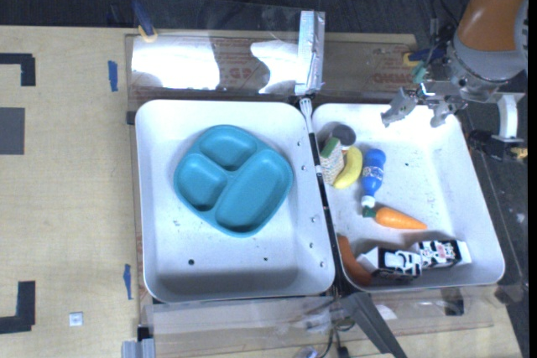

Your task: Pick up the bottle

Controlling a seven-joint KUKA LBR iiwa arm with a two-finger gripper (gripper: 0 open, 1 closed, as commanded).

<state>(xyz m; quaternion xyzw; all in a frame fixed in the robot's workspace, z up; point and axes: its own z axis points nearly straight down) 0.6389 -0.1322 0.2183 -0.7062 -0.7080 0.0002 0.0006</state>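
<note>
So the jaws [419,107] are hanging at the upper right of the frame, right over the far rim of the right bin [478,180]. They're spread wide, one finger [398,108] angled out to the left and the other one pointing down to the right, with nothing between them and nothing touching them as far as I can see. The orange band [495,17] of the arm sits just above, and the top of the arm is cut off by the frame's upper right corner.

The bottle [372,174] is the blue one with the white cap, lying flat in the upper left part of the right bin, cap end pointing toward the bottom of the frame. It's well below and left of the jaws, not touched. A banana [349,167] lies right against its left side, and a carrot [398,218] sits just below the cap.

Harder to read: there's a dark round thing [338,132] and something greenish tucked in the corner behind the banana, can't tell what they are. A black and white cow-pattern carton [419,256] lies along the bin's lower edge, with an orange-red object [352,262] half hidden at the bin wall beside it.

The left bin [159,205] holds a blue divided plate [233,179]. The glare on the counter [67,180] behind it washes out the clear panel there.
</note>
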